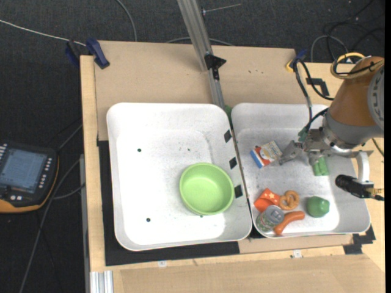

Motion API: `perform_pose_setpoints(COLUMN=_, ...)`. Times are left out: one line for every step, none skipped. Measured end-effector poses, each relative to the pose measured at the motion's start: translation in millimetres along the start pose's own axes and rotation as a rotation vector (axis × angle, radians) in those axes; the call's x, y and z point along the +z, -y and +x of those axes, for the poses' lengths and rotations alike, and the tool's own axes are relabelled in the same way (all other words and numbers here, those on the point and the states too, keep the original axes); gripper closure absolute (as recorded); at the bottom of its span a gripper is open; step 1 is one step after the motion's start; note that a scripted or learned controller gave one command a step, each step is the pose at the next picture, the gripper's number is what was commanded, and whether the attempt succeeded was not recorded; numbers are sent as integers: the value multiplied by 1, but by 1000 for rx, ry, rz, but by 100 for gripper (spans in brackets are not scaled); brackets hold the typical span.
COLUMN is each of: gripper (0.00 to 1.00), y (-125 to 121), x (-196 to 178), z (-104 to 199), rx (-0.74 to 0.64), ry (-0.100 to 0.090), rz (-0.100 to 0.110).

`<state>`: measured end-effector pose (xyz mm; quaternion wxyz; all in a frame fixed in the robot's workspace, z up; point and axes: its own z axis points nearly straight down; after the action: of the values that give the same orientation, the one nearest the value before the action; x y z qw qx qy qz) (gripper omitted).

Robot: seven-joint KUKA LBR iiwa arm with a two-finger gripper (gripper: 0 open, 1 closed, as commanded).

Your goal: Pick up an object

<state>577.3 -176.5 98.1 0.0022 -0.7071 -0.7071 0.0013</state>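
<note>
Gripper point(287, 153) position: inside the right bin point(348, 224), reaching leftward from the arm point(357, 105) toward the red-and-white packet point(265, 154), which serves as the landmark for every location below. The tip of the gripper lies just beside the packet's right edge and appears to touch it. Whether the claw is spread, clenched or grasping the packet cannot be told at this resolution; no object is seen lifted between its parts.

Task status: judged from the layout, the pick is not complete. The packet lies flat on the bin floor, as do the other candidates. The approach stage looks finished or nearly so; closing on an object and raising it remain.

Object locations relative to the packet:
- Green block point(320, 166): to the right, beyond the gripper, near the wrist.
- Orange item point(267, 198): directly below, near.
- Pretzel-shaped item point(290, 198): below and slightly right.
- Green ball point(317, 206): below and well to the right.
- Red sausage-shaped item point(287, 221): further below, resting at a round grey-rimmed item point(269, 220) in the bin's lower corner.
- Green bowl point(206, 188): to the lower left, in the left bin point(134, 133), well apart.
</note>
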Motion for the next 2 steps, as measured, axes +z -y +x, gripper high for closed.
perform_pose_setpoints(gripper=100, y=-2, x=-14, z=0, rx=-1, ry=1, rz=-7)
perform_pose_setpoints(gripper=100, y=2, x=-62, z=-8, rx=0, ry=2, rz=-9)
